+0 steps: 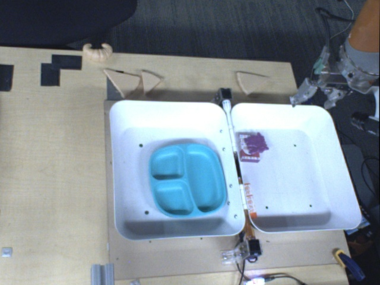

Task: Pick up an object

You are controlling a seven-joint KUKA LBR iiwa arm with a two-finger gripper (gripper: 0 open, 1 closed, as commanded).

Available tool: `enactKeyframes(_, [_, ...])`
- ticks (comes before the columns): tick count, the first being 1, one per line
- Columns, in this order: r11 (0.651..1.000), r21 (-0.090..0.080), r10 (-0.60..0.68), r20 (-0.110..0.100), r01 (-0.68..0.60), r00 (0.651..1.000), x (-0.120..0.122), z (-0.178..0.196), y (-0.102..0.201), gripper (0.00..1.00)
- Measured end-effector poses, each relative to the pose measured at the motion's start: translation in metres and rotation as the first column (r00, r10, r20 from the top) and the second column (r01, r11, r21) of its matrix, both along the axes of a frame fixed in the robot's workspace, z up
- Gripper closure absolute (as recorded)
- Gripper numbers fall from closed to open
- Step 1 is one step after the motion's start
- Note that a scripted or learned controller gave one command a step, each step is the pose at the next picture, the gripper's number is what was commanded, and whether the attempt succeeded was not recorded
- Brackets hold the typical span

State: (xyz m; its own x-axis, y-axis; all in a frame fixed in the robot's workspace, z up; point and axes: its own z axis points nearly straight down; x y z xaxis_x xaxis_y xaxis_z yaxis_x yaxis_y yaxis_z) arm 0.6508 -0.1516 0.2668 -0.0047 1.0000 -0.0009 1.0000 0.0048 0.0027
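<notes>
A light blue tray with three compartments (189, 180) lies flat in the left bin (127, 159). In the right bin (323, 177), close to its left wall, lies a small flat packet with a purple print (252, 145). A thin strip with red lettering (249, 199) rests along the divider between the bins. My gripper (313, 97) hangs above the right bin's far right corner, well away from every object. It is open, with nothing between its fingers.
The bench (53, 177) extends to the left of the bins. Small pale cardboard wedges (142, 79) and a beige knob (97, 52) sit behind them. Cables and clips (249, 251) lie at the front edge near the divider.
</notes>
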Motion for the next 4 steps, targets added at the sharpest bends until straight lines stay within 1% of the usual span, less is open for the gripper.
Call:
enactKeyframes(1, [1.0,-0.001,-0.002,0.002,0.002,1.0,0.002,-0.179,-0.037,0.0])
enactKeyframes(2, [1.0,-0.001,0.001,0.006,-0.001,1.0,0.003,-0.167,-0.036,1.0])
enactKeyframes(3, [1.0,0.002,0.002,0.004,-0.002,1.0,0.02,-0.107,0.034,1.0])
enactKeyframes(4, [1.0,0.001,0.001,0.002,-0.001,1.0,0.019,-0.108,0.032,0.0])
